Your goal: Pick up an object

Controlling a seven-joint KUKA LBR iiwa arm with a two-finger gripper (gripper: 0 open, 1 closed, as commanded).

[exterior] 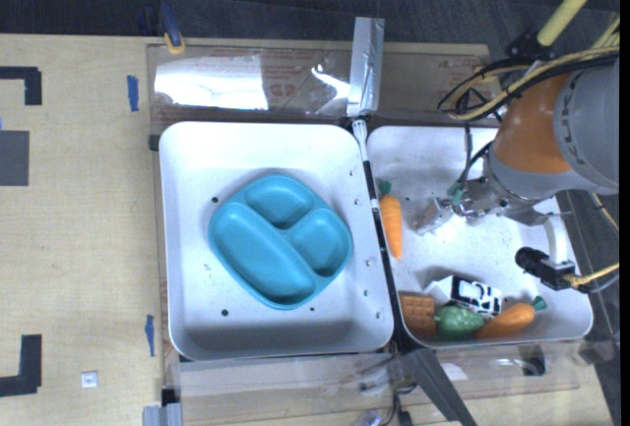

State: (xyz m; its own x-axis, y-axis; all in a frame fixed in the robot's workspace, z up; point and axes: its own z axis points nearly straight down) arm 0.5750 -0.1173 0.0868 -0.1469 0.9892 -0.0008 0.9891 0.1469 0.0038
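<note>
My gripper (434, 213) hangs over the upper middle of the right bin (423, 151), reaching in from the right on the grey arm with its orange band (533, 132). It is open, with nothing between its silvery fingers. An orange carrot (392, 224) lies just left of it against the bin's left wall. Along the bin's front edge sit a brown waffle-like piece (416, 310), a green vegetable (458, 321), a black-and-white toy (475, 295) and a second orange carrot (510, 318).
The left bin (187, 306) holds a blue divided plate (281, 239) at its middle. A black part (539, 267) with a cable sticks out over the right bin's right side. A metal divider (365, 65) stands behind the bins.
</note>
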